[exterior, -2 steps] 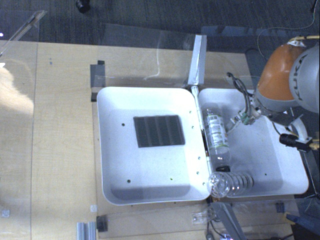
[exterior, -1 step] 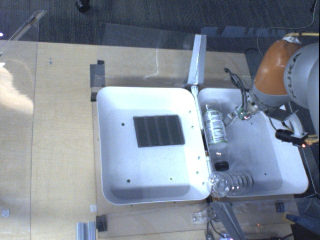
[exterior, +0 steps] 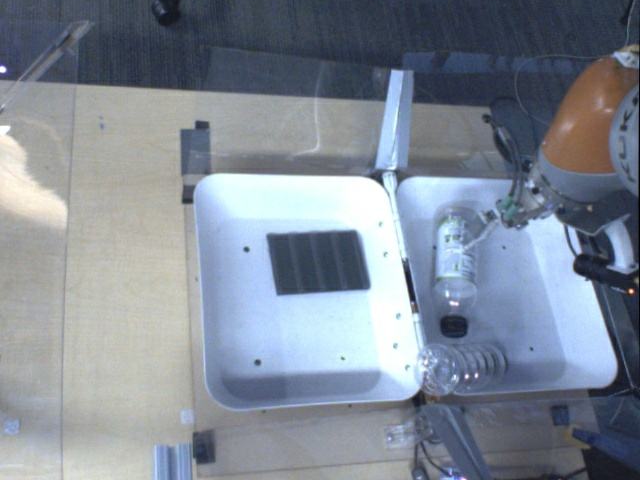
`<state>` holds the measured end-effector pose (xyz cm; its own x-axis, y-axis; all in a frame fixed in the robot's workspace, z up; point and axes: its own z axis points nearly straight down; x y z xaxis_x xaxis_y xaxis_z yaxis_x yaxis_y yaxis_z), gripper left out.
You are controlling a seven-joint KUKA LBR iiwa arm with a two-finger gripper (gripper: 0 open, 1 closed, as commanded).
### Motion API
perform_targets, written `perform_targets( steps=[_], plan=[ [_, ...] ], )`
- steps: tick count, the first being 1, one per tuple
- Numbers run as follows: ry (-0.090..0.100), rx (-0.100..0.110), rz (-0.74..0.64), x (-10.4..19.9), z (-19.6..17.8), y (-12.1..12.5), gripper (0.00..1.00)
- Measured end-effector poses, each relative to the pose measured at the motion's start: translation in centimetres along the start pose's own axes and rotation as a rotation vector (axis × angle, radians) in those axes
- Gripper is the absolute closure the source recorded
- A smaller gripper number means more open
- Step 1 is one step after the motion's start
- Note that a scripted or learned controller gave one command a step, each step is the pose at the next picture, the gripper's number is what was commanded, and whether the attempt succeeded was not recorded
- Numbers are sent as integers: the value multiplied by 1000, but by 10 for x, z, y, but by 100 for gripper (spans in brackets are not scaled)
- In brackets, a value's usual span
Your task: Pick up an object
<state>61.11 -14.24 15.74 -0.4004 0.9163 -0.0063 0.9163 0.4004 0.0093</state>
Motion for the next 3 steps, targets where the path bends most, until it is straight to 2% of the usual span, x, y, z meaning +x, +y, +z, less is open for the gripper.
perform_targets(
  steps=[1, 2, 3],
  plan=[
    [0, 3, -34, 12, 68, 56, 0],
    [-5, -6, -42, 13, 56, 59, 100],
    [0, 1, -117, -33, 70, 50, 100]
  ],
)
